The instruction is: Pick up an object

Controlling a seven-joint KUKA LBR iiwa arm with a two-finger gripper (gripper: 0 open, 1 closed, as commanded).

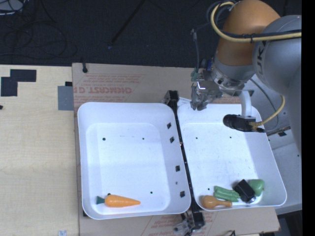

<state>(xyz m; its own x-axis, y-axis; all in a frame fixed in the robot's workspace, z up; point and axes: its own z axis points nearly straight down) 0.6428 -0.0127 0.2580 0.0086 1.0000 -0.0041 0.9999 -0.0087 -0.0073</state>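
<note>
An orange carrot [121, 200] with a green stub lies at the front left of the left bin [88, 132]. In the right bin's [275, 181] front corner sit a tan pear-shaped piece [214, 202], a green pea pod [226, 193], a black block [244, 190] and a green piece [256, 185], packed close together. My gripper [199, 103] hangs over the back left edge of the right bin, far from all of them, and nothing shows between its fingers.
A black divider [178, 151] with clips runs between the two bins. Brown cardboard [128, 82] lies under the bins, on a light wooden bench [34, 156]. A black cylinder [240, 122] on the arm juts over the right bin's back edge.
</note>
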